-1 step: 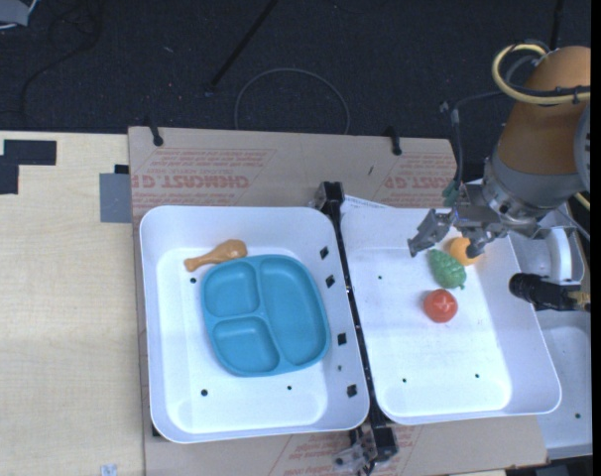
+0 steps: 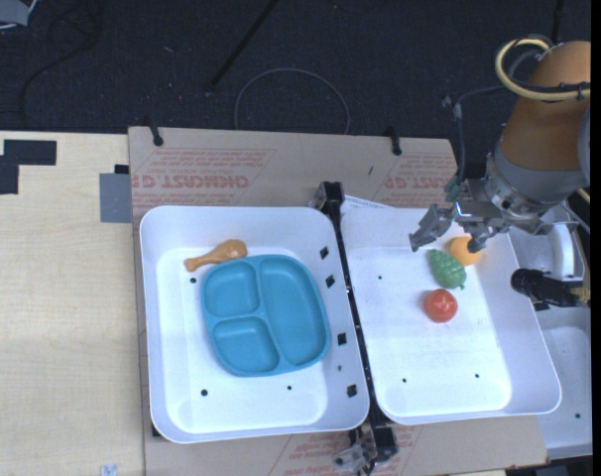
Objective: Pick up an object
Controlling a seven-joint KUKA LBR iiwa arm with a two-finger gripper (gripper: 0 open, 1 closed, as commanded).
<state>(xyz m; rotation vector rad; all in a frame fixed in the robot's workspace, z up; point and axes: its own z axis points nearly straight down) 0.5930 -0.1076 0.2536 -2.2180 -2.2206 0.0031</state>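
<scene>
The right bin [image 2: 479,385] holds three small items near its far right side: an orange piece [image 2: 466,250], a green leafy piece [image 2: 446,268] and a red tomato-like ball [image 2: 440,305]. My gripper [image 2: 451,233] hangs over the bin's far end, just above the orange and green pieces. Its fingers are spread open and nothing sits between them. One finger [image 2: 426,230] points left. The other finger partly covers the orange piece.
In the left bin [image 2: 167,365] lie a blue divided plate [image 2: 264,313] and a tan drumstick [image 2: 216,256] at the plate's far left corner. A black divider [image 2: 345,305] runs between the bins. Most of the right bin's floor, left and near, is bare.
</scene>
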